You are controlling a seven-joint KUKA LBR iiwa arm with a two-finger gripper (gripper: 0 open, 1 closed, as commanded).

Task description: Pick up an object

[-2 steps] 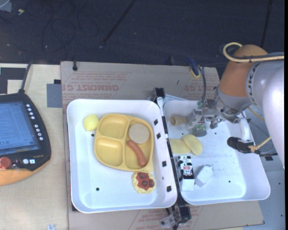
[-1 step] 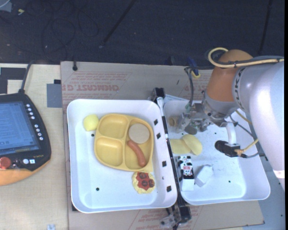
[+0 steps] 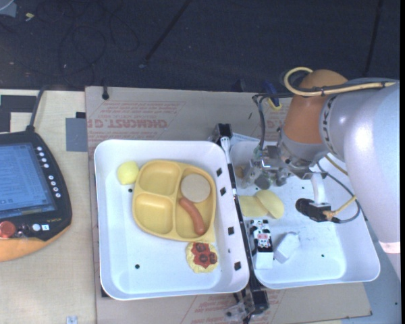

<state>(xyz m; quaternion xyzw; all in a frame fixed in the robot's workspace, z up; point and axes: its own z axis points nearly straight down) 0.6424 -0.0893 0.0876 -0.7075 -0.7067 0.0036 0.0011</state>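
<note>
Gripper [image 3: 266, 174] low at right white bin's [image 3: 337, 265] far-left corner; finger state: cannot tell. Pale yellow soft food pieces [image 3: 262, 204] lie just beside it, near the left wall. Risk: off-centre descent nudges them aside, closing on nothing.

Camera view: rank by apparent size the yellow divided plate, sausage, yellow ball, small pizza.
1. yellow divided plate, clearly largest
2. sausage and small pizza, too close to rank
3. yellow ball, smallest, though only slightly

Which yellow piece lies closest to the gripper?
The pale yellow wedge in the right bin, just below the gripper. The yellow ball and yellow tray sit in the left bin.
</note>
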